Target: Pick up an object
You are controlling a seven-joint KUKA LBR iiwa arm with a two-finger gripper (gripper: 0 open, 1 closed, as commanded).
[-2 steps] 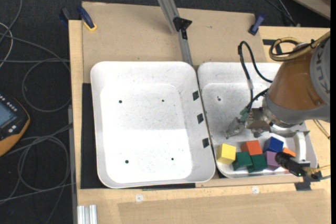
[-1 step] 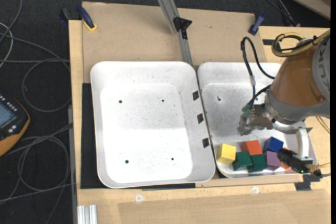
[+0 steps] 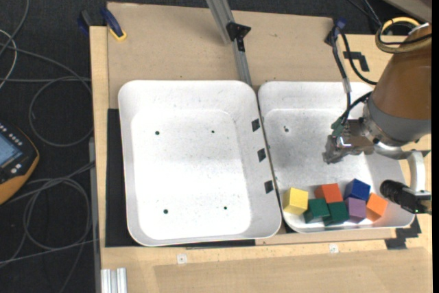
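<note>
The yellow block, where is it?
The yellow block sits in the right bin, near its front edge, leftmost of the blocks, beside a green block.

Wooden bench (image 3: 178,44) — two white bins (image 3: 137,99) side by side, touching.

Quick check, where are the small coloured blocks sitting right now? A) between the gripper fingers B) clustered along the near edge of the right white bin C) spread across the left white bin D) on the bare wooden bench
B: the small coloured blocks lie bunched along the near edge of the right shallow white bin, with the two-finger gripper above them.
</note>
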